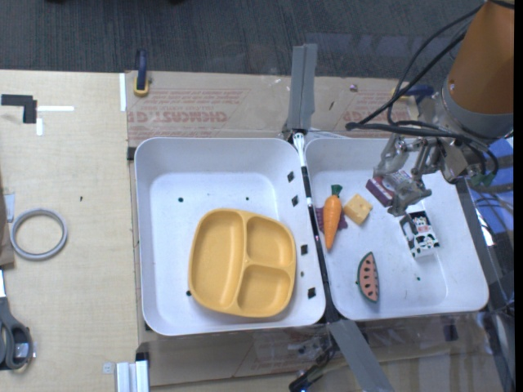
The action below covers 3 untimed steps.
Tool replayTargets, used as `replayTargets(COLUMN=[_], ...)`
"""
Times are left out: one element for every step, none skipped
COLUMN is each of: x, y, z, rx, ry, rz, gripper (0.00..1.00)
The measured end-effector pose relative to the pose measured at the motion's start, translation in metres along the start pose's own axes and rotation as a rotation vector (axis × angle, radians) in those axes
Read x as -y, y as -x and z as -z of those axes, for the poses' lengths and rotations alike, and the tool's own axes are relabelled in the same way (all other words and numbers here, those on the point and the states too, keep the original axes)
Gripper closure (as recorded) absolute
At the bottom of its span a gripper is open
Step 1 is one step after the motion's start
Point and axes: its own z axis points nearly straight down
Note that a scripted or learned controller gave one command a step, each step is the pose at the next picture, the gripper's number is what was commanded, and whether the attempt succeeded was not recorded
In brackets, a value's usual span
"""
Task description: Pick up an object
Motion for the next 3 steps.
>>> replayTargets(x=[0.014, 0.019, 0.013], y=[-0.043, -0.047, -0.04], z=[-0.007, -0.065, -0.023], rx=[-0.002, -0.003, 0.0], ry=[0.002, 0.0, 0.001], rz=[0.315, -0.021, 0.429], gripper=[1.0, 1.0, 1.0])
